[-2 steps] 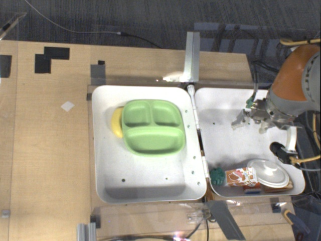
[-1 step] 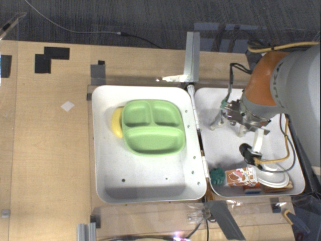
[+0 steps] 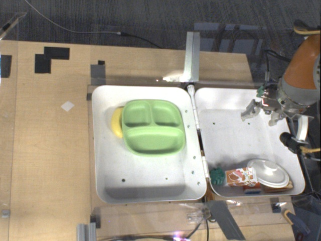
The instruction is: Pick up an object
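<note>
The grey arm with its orange band (image 3: 301,67) reached in from the right, and its two-finger tool (image 3: 262,110) hung over the upper right part of the right-hand shallow white bin (image 3: 225,144). The metal fingers (image 3: 249,112) stood spread apart with nothing between them.

Along the near edge of that bin lay a small dark green lump (image 3: 217,175), just beside it a flat orange and white printed carton (image 3: 242,177), and touching the carton a round white plastic lid-like dish (image 3: 269,173). All three were well apart from the tool.

The left-hand shallow white bin (image 3: 145,187) held a light green plastic tray with three compartments (image 3: 152,126), and a yellow banana-like piece (image 3: 116,122) lay partly tucked under the tray's left side. Both bins rested side by side on the pale wooden surface (image 3: 45,149).
</note>
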You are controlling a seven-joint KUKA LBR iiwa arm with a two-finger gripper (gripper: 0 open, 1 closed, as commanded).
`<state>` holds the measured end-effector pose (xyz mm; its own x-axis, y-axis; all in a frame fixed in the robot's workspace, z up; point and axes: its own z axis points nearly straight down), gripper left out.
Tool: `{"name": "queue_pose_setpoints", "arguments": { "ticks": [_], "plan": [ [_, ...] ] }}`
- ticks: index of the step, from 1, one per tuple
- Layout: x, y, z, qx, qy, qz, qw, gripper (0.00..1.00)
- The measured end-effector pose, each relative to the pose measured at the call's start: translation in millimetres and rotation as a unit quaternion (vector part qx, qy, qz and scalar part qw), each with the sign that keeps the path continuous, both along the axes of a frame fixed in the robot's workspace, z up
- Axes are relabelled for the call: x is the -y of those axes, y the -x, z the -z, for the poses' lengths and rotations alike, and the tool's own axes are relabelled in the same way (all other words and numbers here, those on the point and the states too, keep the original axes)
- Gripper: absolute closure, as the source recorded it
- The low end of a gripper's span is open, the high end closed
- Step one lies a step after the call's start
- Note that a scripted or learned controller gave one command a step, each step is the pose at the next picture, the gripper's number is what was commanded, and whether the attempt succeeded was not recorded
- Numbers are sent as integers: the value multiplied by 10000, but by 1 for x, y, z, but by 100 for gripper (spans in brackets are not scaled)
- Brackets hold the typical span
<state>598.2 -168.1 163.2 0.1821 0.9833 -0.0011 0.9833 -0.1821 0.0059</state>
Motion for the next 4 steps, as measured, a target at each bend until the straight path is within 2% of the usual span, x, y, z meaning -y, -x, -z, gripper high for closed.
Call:
{"name": "queue_pose_setpoints", "arguments": {
  "ticks": [1, 2, 3, 4],
  "plan": [
    [-1, -2, -12, 22, 3, -31, 10000, 100],
    [-1, -2, -12, 20, 4, -32, 10000, 0],
    [-75, 2, 75, 14, -2, -853, 9964, 0],
    [-74, -1, 62, 50, 11, -852, 9963, 100]
  ]
}}
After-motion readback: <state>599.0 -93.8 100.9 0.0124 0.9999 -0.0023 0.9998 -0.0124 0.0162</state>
